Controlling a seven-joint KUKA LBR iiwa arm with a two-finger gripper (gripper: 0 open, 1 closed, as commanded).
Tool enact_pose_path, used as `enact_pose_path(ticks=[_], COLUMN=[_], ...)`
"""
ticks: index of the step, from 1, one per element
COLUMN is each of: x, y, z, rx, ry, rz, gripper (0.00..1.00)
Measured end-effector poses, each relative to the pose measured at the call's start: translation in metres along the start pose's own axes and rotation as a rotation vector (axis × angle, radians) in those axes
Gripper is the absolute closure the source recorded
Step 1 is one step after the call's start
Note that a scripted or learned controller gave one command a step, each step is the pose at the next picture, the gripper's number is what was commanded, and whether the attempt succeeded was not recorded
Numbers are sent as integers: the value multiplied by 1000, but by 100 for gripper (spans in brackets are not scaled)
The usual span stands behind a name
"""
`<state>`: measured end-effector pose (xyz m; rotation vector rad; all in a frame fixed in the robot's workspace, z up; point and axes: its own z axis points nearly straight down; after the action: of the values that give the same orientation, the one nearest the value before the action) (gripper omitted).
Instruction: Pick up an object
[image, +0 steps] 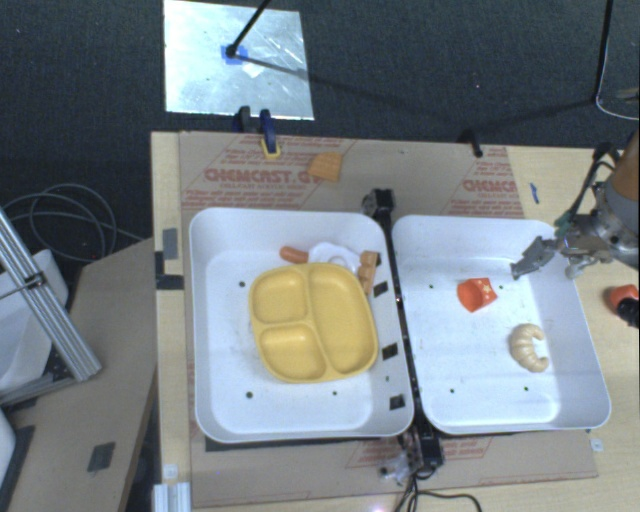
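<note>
An orange-red block (477, 293) lies in the middle of the right bin (440, 400). A cream croissant-shaped piece (529, 346) lies nearer the front right of that bin. My gripper (552, 262) hangs over the right bin's far right edge, above and to the right of the block and apart from it. It is open, with nothing between its fingers. The left bin (220, 400) holds a yellow divided plate (312, 322), with a small orange sausage (294, 255), a white piece (335, 254) and a brown piece (368, 268) behind it.
A tan block (325, 166) lies on the cardboard behind the bins, near a blue-and-yellow clamp (267, 133). A red thing (622, 297) sits on the bench right of the right bin. Black clips (381, 203) join the bins along the middle seam.
</note>
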<state>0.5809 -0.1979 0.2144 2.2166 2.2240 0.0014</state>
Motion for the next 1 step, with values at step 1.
enact_pose_path(ticks=[1], x=[21], y=[17], z=[46], rx=[2], ry=[1], rz=[-3], gripper=[0])
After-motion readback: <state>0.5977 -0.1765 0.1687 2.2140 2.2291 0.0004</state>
